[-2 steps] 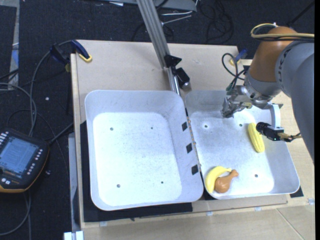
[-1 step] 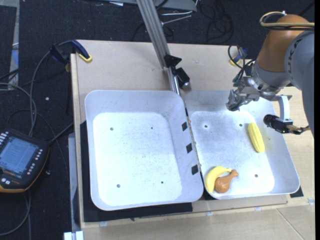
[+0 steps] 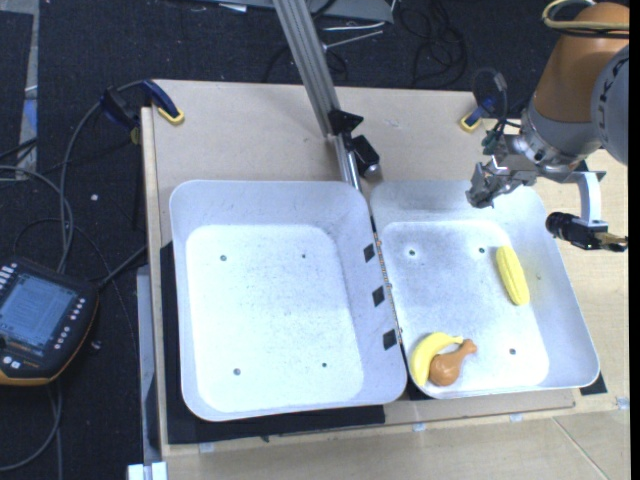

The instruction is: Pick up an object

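Lying in the right bin (image 3: 560, 353) are a yellow corn cob (image 3: 512, 274), a banana (image 3: 430, 349) and an orange-brown drumstick (image 3: 449, 363) touching it. The gripper (image 3: 484, 192) hangs over this bin's far edge; whether it is spread cannot be told.
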Controlling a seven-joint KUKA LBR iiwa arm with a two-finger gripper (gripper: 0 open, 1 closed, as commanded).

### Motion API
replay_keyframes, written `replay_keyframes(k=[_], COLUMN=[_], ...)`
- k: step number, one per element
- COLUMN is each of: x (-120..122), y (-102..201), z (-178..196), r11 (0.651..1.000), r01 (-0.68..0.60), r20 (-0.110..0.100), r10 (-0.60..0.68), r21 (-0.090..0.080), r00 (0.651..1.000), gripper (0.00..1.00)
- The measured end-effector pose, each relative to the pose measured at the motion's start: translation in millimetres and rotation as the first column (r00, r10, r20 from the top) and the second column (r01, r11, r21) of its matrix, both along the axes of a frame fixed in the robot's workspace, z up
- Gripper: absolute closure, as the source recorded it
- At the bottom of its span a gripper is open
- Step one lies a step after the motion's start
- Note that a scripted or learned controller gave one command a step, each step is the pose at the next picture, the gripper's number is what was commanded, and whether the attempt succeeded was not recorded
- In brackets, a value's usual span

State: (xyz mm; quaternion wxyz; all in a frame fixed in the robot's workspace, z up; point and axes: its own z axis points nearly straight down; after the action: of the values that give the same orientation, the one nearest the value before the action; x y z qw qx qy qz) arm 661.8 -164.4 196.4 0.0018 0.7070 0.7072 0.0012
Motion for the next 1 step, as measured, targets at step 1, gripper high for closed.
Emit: replay_keyframes(k=[1], x=[0.7], y=[0.0], z=[36.4], r11=[1.000], r01=[0.000], r20=[-0.001], r10=[0.000], r21=[0.000], r00=[1.000], gripper=[1.00])
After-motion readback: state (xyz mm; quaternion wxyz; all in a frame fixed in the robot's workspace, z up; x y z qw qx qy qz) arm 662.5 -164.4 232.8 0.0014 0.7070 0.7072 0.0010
